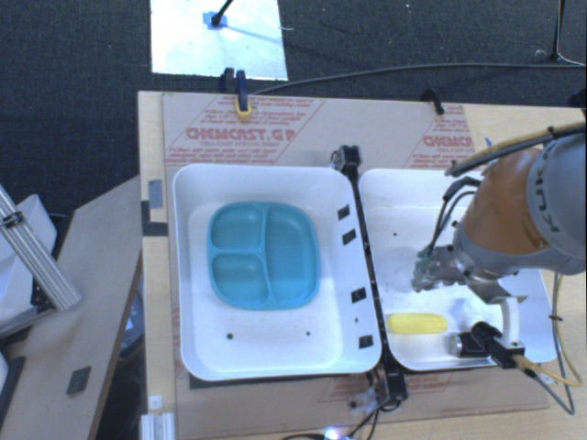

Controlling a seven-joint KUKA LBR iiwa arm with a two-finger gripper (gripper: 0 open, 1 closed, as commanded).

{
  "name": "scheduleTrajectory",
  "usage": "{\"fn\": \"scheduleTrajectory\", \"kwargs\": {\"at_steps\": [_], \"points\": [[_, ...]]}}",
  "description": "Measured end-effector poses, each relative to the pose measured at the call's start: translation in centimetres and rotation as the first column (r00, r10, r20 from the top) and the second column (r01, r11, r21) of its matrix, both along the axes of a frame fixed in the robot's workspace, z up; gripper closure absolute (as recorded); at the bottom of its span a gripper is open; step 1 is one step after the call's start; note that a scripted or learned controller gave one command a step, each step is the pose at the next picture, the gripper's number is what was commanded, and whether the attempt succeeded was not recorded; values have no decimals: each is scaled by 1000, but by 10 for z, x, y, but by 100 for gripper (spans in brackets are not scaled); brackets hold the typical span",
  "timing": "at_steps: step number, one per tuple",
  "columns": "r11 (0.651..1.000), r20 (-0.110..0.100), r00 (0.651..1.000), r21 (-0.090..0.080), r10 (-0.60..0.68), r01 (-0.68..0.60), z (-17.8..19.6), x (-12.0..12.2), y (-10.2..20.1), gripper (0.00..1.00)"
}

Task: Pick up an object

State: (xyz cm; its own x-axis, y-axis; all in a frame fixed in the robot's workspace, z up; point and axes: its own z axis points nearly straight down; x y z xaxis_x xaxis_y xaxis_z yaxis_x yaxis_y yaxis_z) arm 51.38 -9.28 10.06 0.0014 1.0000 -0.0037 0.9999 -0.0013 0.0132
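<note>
Fingers (427, 271) over right bin (404, 200), seemingly clear of yellow cob (417, 323) near rim

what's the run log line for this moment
gripper: low in right white bin | yellow corn-shaped object: loose nearby | blue divided plate: left bin

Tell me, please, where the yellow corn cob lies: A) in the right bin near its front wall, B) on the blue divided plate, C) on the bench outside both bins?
A: the yellow corn cob lies on the floor of the right bin, near its front wall.
</note>
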Motion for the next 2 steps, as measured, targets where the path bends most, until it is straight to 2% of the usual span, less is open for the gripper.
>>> {"fn": "scheduleTrajectory", "kwargs": {"at_steps": [1,2], "points": [[1000,-6,1000,2,5,-5,58,8,-8,100],[1000,-6,1000,3,7,-7,108,11,2,100]]}}
